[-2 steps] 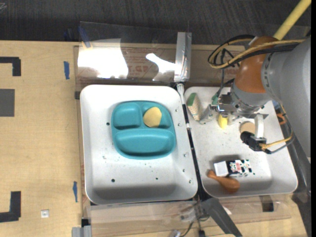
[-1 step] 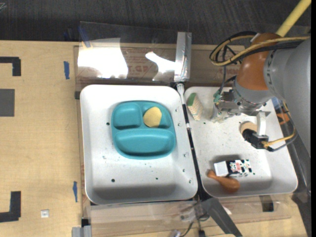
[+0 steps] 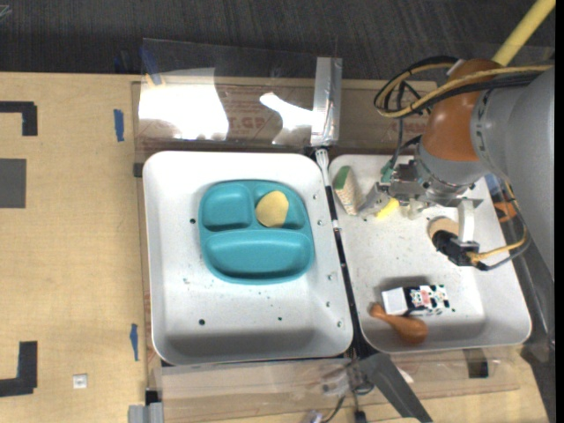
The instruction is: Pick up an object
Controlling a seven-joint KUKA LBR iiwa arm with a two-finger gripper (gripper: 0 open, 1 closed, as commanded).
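— What did you see from where you stood?

— The bench (image 3: 62, 236) held two white bins side by side. The grey arm (image 3: 520, 122) came in from the right, over the right bin (image 3: 502, 315).

— And the left bin (image 3: 176, 298)?

— A teal divided tray (image 3: 251, 254) sat in it, with a yellow lump (image 3: 271, 208) in its upper right compartment.

— What lay under the arm?

— At the front of the right bin, a small black and white box (image 3: 419, 300), touching a brown wooden piece (image 3: 401, 322). By the far left corner, a pale, greenish thing (image 3: 344, 189) lay near the bin's wall.

— Was the gripper (image 3: 398, 196) open or closed?

— I could not tell. It hung low at the back of the right bin, beside a small yellow bit (image 3: 382, 208). Whether they touched, I couldn't say.
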